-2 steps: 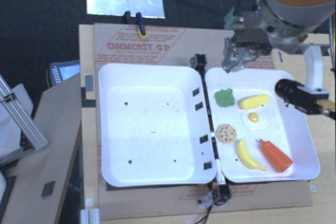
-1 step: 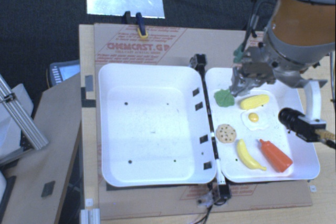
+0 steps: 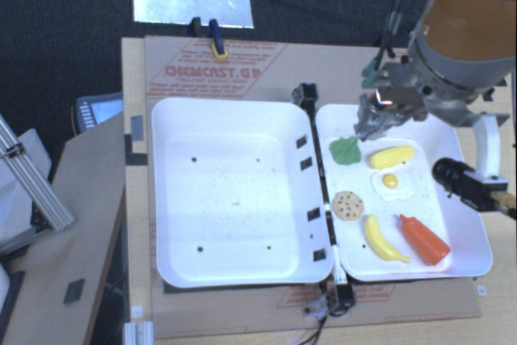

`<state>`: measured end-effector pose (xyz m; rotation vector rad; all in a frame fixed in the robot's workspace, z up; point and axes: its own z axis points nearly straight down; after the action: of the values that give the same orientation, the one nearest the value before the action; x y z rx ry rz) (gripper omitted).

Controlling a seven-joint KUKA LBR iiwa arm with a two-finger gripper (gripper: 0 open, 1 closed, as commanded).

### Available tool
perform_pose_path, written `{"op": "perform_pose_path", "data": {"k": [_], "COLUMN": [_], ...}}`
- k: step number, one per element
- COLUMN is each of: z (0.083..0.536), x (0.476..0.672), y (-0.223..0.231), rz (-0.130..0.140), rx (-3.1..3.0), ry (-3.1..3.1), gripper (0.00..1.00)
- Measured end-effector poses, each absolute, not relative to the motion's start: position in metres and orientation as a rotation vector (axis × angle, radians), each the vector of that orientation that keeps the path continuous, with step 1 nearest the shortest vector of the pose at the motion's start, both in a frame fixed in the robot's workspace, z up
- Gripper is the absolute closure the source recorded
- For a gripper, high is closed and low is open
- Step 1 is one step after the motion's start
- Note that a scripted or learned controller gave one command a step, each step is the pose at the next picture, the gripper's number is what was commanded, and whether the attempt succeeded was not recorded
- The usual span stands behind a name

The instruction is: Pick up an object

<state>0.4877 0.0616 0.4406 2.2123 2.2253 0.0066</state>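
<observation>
Green lettuce leaf point(image 3: 346, 150) in right bin point(image 3: 468, 254) beside corn point(image 3: 392, 156), under hovering gripper point(image 3: 371, 128), finger state impossible to tell; approach step, likely needing straight descent before closing.

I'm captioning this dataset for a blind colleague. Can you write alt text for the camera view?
A grey and orange robot arm's gripper hovers over the right bin, just above a green leafy toy. That bin also holds toy corn, a fried egg, a cookie, a banana and a red bottle.
</observation>
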Motion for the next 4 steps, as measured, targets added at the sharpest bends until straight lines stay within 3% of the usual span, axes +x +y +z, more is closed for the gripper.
{"op": "perform_pose_path", "data": {"k": [4], "z": [0.485], "x": [0.490], "y": [0.061], "rz": [0.019], "rx": [2.191], "ry": [2.237], "gripper": [1.00]}}
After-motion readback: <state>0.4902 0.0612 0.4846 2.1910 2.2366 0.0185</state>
